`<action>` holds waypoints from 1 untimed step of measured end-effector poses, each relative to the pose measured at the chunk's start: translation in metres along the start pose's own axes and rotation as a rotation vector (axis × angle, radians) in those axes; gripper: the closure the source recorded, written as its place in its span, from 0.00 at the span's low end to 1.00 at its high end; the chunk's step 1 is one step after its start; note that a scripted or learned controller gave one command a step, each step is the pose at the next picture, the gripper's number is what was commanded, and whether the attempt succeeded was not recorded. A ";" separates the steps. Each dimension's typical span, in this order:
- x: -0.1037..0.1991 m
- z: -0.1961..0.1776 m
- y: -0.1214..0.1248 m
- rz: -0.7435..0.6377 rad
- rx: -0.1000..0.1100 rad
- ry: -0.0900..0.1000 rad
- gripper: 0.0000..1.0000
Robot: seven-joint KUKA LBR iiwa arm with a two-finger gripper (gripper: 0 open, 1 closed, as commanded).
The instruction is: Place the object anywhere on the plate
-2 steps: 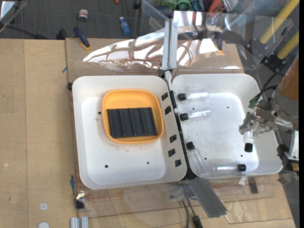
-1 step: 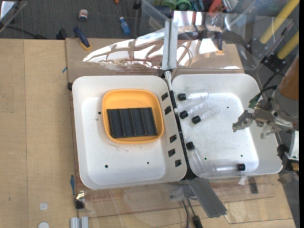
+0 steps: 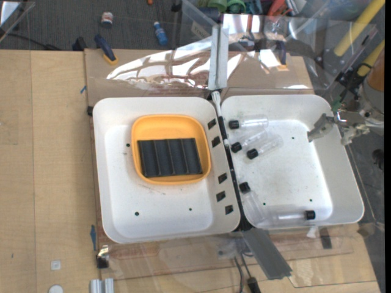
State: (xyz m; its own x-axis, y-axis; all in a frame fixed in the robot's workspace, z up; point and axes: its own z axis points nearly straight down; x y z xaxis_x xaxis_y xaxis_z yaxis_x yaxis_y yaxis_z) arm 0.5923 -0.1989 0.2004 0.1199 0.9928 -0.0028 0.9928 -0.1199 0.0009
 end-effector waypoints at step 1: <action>-0.002 0.019 0.066 -0.055 0.002 0.001 0.00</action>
State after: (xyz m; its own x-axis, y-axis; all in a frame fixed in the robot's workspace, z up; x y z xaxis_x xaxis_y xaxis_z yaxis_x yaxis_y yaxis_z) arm 0.6581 -0.2091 0.1816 0.0648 0.9979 -0.0014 0.9979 -0.0648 -0.0009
